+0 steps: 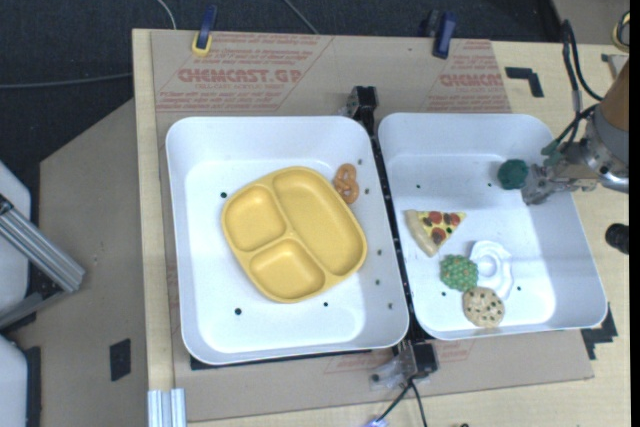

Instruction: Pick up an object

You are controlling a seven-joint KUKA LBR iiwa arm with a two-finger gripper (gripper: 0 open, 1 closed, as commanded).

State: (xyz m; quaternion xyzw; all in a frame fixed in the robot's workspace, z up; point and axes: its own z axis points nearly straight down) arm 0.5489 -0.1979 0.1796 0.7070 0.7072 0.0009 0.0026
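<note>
Dark carpet with loose cables surrounds my bench [300,65], a brown board printed with red lettering and clamped at its far edge by two blue clips. On it sit two shallow white bins side by side. The left bin [190,245] carries a yellow divided tray [292,232] lying at a slant across its middle, and a small pretzel-shaped piece [346,182] rests just off the tray's far right corner, close to the bin's right wall. In the right bin [575,255] I see a pizza slice toy [435,229] near the left wall, a green leafy piece [459,272], a white ring-shaped piece [492,265] and a speckled cookie [483,306] bunched toward the near edge. A dark green ball [513,174] sits near the far right corner. My gripper [540,187] reaches over the right wall just beside that ball; I cannot tell how the claw stands.
</note>
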